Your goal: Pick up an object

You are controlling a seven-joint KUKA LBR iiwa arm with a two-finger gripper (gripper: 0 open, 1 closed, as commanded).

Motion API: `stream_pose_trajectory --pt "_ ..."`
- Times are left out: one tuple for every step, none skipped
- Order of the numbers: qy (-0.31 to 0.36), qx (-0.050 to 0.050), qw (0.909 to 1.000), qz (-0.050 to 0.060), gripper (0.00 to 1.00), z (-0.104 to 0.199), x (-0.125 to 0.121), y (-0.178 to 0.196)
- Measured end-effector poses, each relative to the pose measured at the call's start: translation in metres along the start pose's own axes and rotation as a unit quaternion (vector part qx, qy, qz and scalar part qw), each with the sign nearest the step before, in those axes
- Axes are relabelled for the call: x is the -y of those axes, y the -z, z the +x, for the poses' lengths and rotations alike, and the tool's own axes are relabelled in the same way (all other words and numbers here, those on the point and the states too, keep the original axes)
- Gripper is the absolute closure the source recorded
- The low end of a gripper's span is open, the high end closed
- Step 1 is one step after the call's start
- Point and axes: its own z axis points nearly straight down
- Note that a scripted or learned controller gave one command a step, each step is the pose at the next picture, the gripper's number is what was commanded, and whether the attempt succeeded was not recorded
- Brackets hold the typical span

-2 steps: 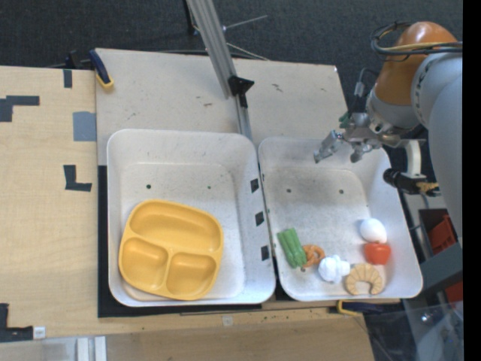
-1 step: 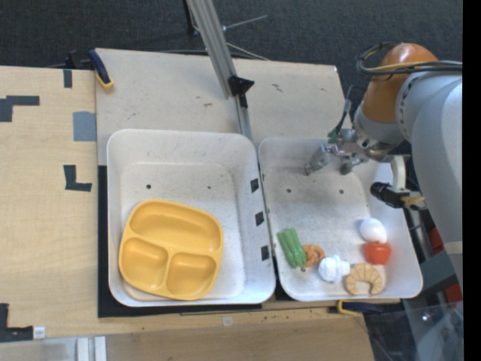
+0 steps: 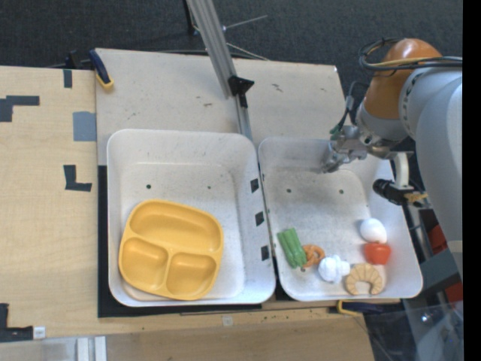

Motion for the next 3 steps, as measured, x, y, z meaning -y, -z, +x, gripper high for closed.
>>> stream_pose_trajectory --pt "-0.001 0.0 1.0 -0.007 1.0 -0.005 0.003 0.062" --pt "0.0 -0.001 1.0 -0.007 1.0 0.005 0.006 0.117" --pt "-0.001 0.0 1.0 -0.007 1.0 0.006 0.006 0.17"
